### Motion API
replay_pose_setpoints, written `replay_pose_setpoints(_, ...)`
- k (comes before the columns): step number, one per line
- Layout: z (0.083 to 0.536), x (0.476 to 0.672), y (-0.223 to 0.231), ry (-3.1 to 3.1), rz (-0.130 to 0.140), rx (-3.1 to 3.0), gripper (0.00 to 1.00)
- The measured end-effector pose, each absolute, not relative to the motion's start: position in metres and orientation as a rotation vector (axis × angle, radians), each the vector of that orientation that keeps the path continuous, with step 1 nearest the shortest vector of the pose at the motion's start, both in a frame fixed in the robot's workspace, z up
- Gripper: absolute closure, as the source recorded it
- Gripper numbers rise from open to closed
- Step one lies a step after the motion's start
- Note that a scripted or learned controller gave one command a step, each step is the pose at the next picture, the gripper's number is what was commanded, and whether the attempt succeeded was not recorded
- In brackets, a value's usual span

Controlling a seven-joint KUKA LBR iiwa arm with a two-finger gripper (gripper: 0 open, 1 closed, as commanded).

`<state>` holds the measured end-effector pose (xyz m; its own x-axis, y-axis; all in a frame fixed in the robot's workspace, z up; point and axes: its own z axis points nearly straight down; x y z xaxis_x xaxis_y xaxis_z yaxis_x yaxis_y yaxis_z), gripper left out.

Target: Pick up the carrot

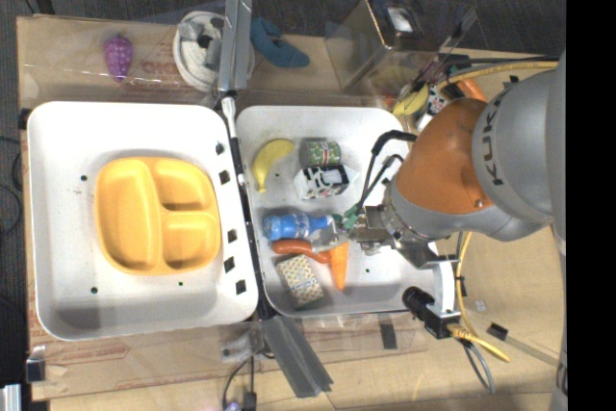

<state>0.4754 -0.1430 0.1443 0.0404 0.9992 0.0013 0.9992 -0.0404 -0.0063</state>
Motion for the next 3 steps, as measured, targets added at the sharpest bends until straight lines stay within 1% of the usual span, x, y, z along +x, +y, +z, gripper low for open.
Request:
replay_pose_setpoints(1,0.101,0.484,-0.171,-2.112,-0.02,-2.34,0.0)
replay_pose_setpoints(2,0.111,0.485,-0.17,-2.12,-0.022,-2.335,1.0)
replay_pose_setpoints(3,0.2,0.513,-0.151,-2.109,0.001,-2.326,1.0)
